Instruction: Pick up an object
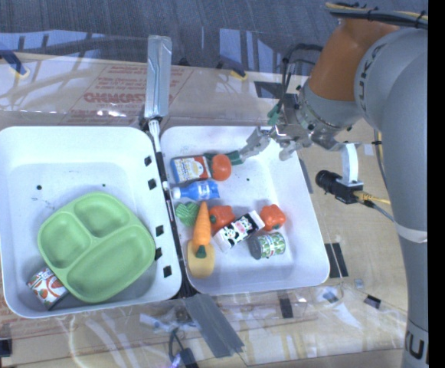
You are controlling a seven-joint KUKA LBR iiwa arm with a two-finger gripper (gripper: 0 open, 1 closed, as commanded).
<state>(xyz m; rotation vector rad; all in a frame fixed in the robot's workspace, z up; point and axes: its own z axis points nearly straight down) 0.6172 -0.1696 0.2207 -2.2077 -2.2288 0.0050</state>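
on the far left, the left bin (8, 175) held a green divided plate (97, 247) and, tucked at its lower left corner, a small red-and-white carton (46, 288). neither lay near the arm.

across the divider, the right bin (302, 259) carried the likely targets in a loose cluster. a small packet with a blue and orange label (188, 169) lay near the top, touching an orange-red ball-like toy (220, 167) just to its right. below it lay a blue and white bottle (199, 192) on its side. a toy carrot (201, 230) stood over a tan piece (201, 262) near the bin's left wall, with a red item (222, 216) beside it. further right came a black-and-white carton (238, 231), an orange piece (273, 217) and a small green-labelled can (267, 245) on its side.

these all looked like light, stiff plastic play food, smooth and apt to slip or roll. the can and bottle would roll unless pinched across their round bodies; the carton's flat sides seemed the surest hold. the ball-like toy was nearest the fingers, but round and crowded by the packet.

at the right, the gripper (247, 152) hung over the bin's upper part, its tip just beside the ball-like toy. whether it was spread or closed i could not tell, and nothing was visibly held.
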